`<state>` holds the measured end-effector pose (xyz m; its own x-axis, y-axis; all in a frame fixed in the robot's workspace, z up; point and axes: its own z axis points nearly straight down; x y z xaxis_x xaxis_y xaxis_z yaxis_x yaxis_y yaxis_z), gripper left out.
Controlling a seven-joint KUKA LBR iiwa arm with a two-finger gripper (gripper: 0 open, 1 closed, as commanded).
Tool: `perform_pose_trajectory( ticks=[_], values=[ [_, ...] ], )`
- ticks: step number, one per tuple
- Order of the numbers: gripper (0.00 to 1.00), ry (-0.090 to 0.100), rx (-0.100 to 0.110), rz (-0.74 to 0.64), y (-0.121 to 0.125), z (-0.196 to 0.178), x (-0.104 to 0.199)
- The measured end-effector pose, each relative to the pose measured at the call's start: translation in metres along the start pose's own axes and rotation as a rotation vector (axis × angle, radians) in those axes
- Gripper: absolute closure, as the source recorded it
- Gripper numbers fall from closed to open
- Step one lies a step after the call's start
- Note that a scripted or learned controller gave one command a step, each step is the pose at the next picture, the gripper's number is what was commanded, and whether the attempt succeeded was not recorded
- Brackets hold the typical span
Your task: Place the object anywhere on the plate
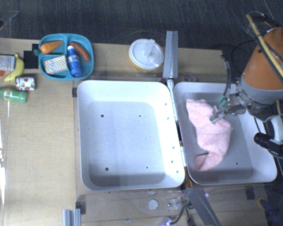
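A pink cloth point(208, 132) lies crumpled in the right bin point(254, 168), stretching from the bin's upper left down toward its front. My gripper point(220, 112) is low over the cloth's upper right edge and seems to touch it there. The blue divided plate point(87, 46) sits on the bench at the far left, behind the left bin point(127, 131). It carries an orange carrot-like toy, a blue bottle, a sausage-like toy and a patterned square piece.
A white round lidded cup point(146, 54) stands behind the bins, next to a metal post point(170, 55). At the bench's left edge lie a banana point(15, 68), a small can point(25, 83), a green bottle point(9, 95) and a small carton point(1, 62).
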<state>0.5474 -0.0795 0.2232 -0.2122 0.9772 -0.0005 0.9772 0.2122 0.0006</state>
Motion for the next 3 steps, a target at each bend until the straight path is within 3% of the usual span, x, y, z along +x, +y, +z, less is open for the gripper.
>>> perform_pose_trajectory(
  ticks=[3],
  values=[
    [1.00, -0.002, -0.006, -1.204, 0.068, -0.013, 0.149]
  ],
)
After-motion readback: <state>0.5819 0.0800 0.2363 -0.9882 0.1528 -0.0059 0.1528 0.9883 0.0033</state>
